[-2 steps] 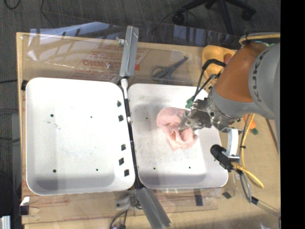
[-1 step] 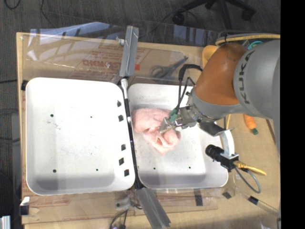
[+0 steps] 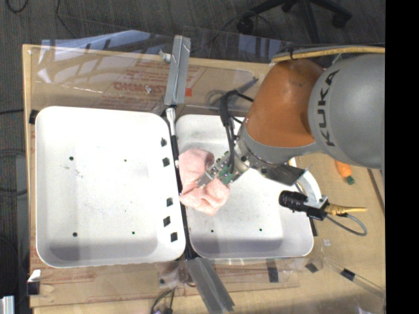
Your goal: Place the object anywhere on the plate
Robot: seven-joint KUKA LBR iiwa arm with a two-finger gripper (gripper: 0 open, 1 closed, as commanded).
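The large rounded grey metal arm (image 3: 350, 110) carries the black letters KUKA on its shell, and above the wrist it has a wide smooth orange band (image 3: 285, 103). A thin black cable (image 3: 226, 120) runs along the wrist, and near its small tip a green part (image 3: 226, 173) is visible.

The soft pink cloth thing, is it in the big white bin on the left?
No, the soft pink cloth thing lies in the right white bin, against its left wall, under the gripper.
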